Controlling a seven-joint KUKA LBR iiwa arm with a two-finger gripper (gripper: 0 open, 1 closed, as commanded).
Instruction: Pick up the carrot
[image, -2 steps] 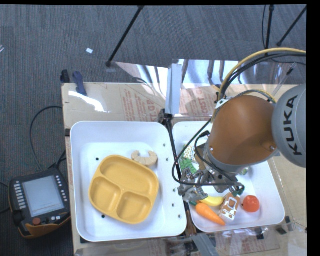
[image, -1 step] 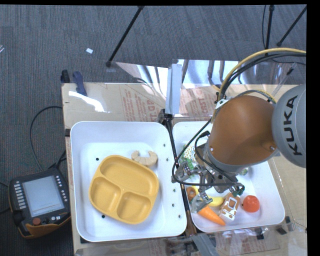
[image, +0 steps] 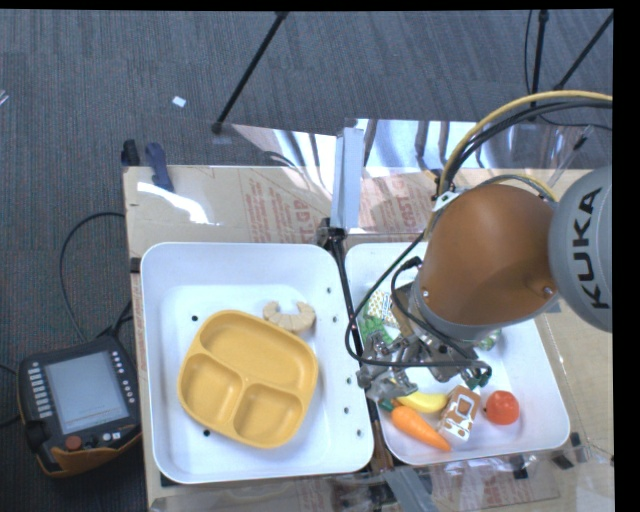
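Camera view is showing you the arm (image: 500, 260) reaching in over the right bin (image: 545, 395), with the gripper (image: 385, 375) hanging low near that bin's left wall, close to the divider between the two bins. You are looking at the approach step, I'd judge: the pincer is hovering above the clutter and nothing is sitting between its fingers, so the grasp is not made yet. Whether those fingers are spread or pressed together you cannot tell, since the wrist housing and cables are blocking most of them. The carrot (image: 420, 427) is lying flat near the right bin's front edge, toward its front-left corner, leafy end pointing at the left wall and tip slanting toward the front edge. It is lying just in front of the pincer and slightly to its right, close but apart. A yellow banana-like piece (image: 422, 402) is touching or nearly touching the carrot on its far side, a small white and brown box (image: 458, 415) is crowding its tip, and a red tomato (image: 502, 407) is sitting further right. The next move is calling for a short shift toward the front edge, the fingers straddling the carrot across its narrow width, then a descent; you are risking nipping the banana instead. The left bin (image: 160, 300) is holding a yellow divided tray (image: 250, 378) and a croissant (image: 290, 316) behind it.
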